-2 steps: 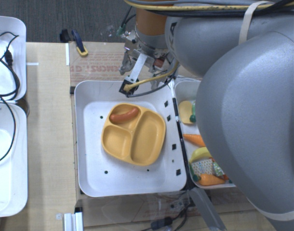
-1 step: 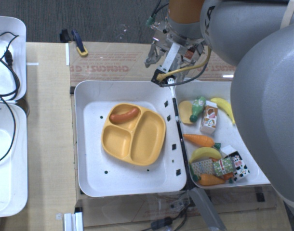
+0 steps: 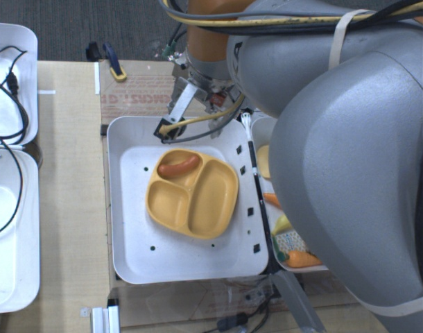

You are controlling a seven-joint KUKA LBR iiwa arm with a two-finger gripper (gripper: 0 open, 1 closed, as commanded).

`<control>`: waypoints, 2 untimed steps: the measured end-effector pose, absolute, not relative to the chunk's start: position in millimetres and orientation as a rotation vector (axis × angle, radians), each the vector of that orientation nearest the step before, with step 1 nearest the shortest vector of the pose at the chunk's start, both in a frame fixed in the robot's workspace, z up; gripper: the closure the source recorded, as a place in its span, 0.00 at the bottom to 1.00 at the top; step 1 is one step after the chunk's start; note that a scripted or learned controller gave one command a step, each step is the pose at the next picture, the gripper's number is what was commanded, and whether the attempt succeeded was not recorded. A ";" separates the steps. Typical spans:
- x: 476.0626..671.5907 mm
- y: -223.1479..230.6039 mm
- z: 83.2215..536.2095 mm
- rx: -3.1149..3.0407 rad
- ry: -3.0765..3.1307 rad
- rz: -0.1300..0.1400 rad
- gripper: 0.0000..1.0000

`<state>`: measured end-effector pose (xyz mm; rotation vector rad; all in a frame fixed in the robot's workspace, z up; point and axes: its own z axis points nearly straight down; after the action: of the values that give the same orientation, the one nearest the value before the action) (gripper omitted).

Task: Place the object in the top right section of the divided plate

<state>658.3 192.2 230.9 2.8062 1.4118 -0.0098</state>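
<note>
A yellow divided plate (image 3: 193, 194) with three sections lies in the middle of the left white bin (image 3: 132, 248). A reddish-brown sausage (image 3: 178, 164) rests in the plate's upper left section as seen in the camera view. The large section on the right and the lower left section hold nothing. My gripper (image 3: 210, 97) hangs above the bin's far rim, just beyond the plate and apart from the sausage. The wrist and the orange band cover most of it.
The grey arm covers most of the right bin (image 3: 261, 127), where a pale round item (image 3: 263, 161), an orange piece (image 3: 303, 259) and a patterned packet (image 3: 289, 242) peek out. A blue and yellow tool (image 3: 113, 62) lies on the bench behind the bins.
</note>
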 end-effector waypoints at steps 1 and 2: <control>659.1 188.3 291.8 2.808 1.406 -0.004 0.00; 572.2 222.8 211.8 2.761 1.499 -0.010 0.00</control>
<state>572.2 222.8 211.8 2.7611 1.4987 -0.0095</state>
